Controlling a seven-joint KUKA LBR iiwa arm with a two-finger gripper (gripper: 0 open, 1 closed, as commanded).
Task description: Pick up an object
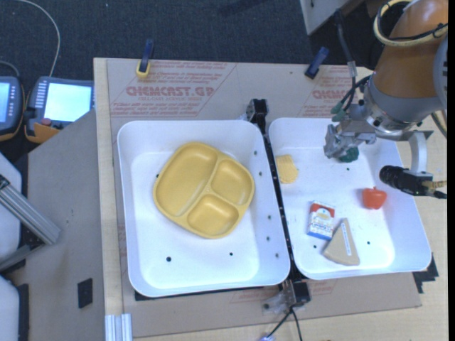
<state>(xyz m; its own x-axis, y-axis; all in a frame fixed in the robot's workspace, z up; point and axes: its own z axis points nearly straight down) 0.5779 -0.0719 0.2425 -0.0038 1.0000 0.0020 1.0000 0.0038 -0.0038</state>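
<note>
Right bin (405, 258), near to far: tan wedge (343, 246); small white carton (321, 220) with red and blue print; red rounded piece (374, 198); pale yellow piece (286, 168). Gripper (344, 148) above far end; finger state indiscernible.

The hand (344, 148) is seen from above, so its fingers blur into one grey lump and their spread cannot be told. A small green thing (348, 155) just beneath the hand is half covered. Behind the hand, the arm (411, 55) runs off the right edge. The printing on the small carton (321, 221) well below the hand is too small to read.
</note>
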